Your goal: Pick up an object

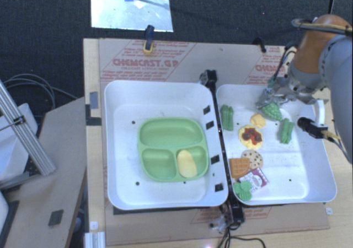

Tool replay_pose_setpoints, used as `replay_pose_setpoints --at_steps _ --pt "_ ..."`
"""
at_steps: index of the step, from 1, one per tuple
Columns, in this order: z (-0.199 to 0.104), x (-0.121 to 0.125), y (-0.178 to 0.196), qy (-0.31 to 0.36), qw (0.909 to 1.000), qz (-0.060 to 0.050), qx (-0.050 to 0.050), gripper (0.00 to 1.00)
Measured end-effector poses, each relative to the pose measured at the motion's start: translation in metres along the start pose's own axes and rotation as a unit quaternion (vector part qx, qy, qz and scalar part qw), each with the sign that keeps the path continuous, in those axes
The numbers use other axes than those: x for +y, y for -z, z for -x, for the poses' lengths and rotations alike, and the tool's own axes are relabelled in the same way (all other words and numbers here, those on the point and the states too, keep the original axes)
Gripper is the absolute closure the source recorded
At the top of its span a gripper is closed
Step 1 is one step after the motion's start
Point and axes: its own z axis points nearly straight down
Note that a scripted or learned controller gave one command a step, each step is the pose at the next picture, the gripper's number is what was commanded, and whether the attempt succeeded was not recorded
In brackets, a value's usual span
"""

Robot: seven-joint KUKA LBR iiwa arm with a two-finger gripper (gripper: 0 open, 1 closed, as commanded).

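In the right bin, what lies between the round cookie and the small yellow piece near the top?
The camera view shows the yellow pizza-like disc with red topping lying between the cookie and the small yellow piece, close to both.

Arm (331,48) cut off at right edge, hand (270,101) fingers too small to tell
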Motion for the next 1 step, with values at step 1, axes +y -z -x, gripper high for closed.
replay_pose_setpoints --at_steps 1 --pt "-0.0758 -0.0594 0.0707 0.002 1.0 -0.002 0.003 1.0"
